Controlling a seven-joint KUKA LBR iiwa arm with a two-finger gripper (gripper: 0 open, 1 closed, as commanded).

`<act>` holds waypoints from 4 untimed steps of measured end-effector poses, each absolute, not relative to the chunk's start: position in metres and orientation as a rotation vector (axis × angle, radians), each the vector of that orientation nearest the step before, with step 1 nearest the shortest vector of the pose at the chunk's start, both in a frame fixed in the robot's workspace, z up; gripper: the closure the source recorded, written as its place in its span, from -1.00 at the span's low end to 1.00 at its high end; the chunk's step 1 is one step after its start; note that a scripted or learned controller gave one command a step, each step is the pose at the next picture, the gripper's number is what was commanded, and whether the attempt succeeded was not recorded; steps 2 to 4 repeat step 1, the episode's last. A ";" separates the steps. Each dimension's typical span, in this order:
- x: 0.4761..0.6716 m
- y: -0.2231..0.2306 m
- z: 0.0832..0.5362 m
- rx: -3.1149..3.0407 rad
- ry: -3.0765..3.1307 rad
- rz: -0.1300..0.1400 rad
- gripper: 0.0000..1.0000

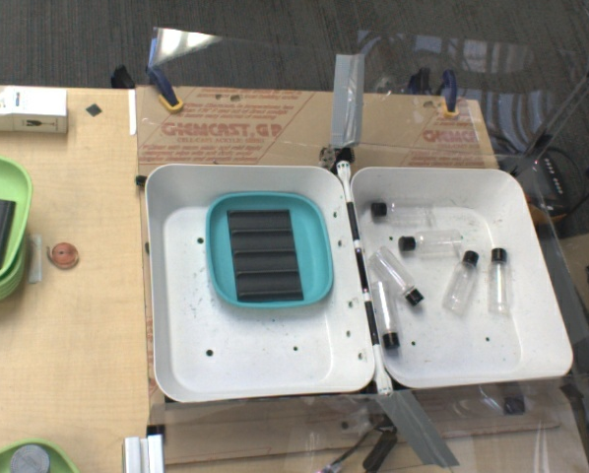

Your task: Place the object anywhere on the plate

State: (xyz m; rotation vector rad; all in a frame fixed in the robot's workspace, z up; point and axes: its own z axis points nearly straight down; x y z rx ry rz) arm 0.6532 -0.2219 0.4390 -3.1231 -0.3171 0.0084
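Whether my tool is spread or pressed together I cannot tell.

Two white bins sit side by side on the worktop (pixel 68 363). The left bin (pixel 176 363) holds the plate (pixel 219 254), a teal, rounded square lying flat in the bin's upper middle, with a dark ribbed insert (pixel 267 254) in its hollow.

The right bin (pixel 531 353) holds six clear vials with black caps, all lying flat and apart from the plate:
- One vial (pixel 383 308) lies along the bin's left wall, cap toward the near edge.
- A second (pixel 398 279) lies just beside it at a slant, cap down and right.
- A third (pixel 432 243) lies crosswise in the middle, cap to the left.
- A fourth (pixel 460 284) and a fifth (pixel 497 284) lie near each other on the right, caps toward the far side.
- The sixth (pixel 378 208) is near the far left corner; its cap is clear to see, its body is faint.

Behind the bins stands a cardboard sheet (pixel 235 126) with a clamp (pixel 162 87) at its left end. On the worktop's left are a green tray (pixel 9 180), a white box (pixel 24 111) and a small red disc (pixel 64 255).
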 end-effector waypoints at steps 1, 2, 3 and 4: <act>0.653 -0.222 0.439 -3.123 -0.318 0.008 -1.00; 0.653 -0.222 0.439 -3.123 -0.318 0.008 -1.00; 0.653 -0.222 0.439 -3.123 -0.318 0.008 -1.00; 0.653 -0.222 0.439 -3.123 -0.318 0.008 -1.00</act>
